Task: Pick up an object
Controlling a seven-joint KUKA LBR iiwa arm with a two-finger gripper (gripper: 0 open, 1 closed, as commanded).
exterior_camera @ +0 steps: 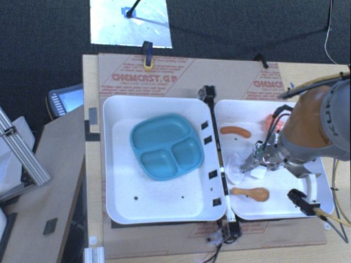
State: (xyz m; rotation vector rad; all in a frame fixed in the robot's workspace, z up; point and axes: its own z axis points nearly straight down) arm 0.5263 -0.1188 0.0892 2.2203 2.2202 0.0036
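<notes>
Approach step: gripper (253,163), finger state indiscernible, hovers in right bin (241,106) between sausage (235,131) and wooden spoon (251,193); next, descend onto one.

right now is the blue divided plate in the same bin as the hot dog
No, the blue divided plate lies in the left bin, while the hot dog lies in the right bin.
</notes>
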